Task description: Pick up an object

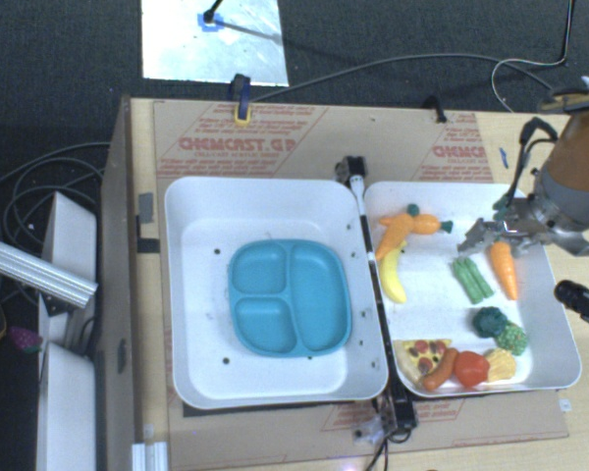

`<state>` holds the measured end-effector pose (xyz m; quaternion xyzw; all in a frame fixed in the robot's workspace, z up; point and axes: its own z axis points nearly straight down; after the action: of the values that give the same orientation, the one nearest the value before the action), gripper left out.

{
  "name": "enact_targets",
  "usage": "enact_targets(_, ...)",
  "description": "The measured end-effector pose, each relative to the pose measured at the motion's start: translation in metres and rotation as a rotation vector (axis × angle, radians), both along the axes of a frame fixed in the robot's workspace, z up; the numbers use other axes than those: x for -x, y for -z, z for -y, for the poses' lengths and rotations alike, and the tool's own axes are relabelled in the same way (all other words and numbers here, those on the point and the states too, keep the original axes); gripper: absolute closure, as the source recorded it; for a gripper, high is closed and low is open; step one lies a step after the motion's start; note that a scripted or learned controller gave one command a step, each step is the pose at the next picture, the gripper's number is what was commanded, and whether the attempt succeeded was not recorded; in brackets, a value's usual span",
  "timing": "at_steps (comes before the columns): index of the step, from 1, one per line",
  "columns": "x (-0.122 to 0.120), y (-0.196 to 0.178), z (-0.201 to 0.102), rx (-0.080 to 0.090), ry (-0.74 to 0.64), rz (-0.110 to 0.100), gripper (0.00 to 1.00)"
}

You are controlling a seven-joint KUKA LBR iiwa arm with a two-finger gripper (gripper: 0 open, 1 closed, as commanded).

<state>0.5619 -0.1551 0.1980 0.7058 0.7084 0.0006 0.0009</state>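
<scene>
While seemingly apart, carrot (505, 267) lies just below fingers (483, 232).

Below me: two white bins (275, 199), one blue divided plate (289, 296), two carrots (505, 269), one banana (391, 276), one bunch of green beans (471, 279), one broccoli floret (499, 329), one pizza slice (424, 353), one tomato (471, 368)

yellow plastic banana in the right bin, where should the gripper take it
Across the middle of the yellow plastic banana, from straight above. It lies flat, running up and down the view, narrow across; bare floor on its right, an orange toy touching its top end.
</scene>
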Motion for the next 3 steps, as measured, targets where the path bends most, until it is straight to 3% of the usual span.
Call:
enact_targets(1, -0.011, 0.054, 0.014, 0.0, 0.002, -0.002, 0.0)
enact_targets(2, -0.002, 0.02, -0.005, 0.0, 0.0, 0.001, 0.0)
enact_targets(3, -0.018, 0.023, 0.007, 0.0, 0.001, 0.0, 0.0)
